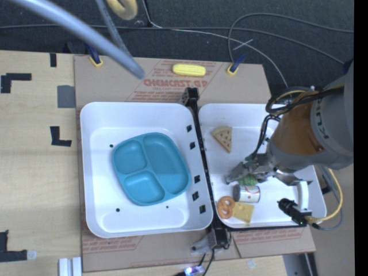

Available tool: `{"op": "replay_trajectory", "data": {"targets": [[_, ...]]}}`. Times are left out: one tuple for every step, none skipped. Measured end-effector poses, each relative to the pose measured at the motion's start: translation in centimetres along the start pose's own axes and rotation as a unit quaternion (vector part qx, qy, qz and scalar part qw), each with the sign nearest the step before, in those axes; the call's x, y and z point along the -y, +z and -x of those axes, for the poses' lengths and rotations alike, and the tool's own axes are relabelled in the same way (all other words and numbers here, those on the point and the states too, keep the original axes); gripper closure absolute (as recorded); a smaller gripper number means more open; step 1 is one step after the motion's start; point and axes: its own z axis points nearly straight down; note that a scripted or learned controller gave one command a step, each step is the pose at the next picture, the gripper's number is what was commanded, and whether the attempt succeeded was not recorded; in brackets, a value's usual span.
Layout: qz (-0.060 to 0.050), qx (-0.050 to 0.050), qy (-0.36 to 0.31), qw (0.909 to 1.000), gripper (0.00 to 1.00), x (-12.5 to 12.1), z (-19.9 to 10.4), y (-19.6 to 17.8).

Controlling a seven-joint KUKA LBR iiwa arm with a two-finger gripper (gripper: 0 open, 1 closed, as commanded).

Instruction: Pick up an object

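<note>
Jaws hang low in the right bin, just over a small can lying on its side; whether they are spread or closed I cannot tell. Near it I see a pretzel, a yellow wedge and a cracker triangle. A blue divided plate (three compartments) sits in the left bin.
</note>
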Motion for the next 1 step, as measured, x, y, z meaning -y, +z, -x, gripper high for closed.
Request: {"op": "replay_trajectory", "data": {"targets": [[0.001,0.0,0.0,1.0,1.0,-0.05,0.04,-1.27]]}}
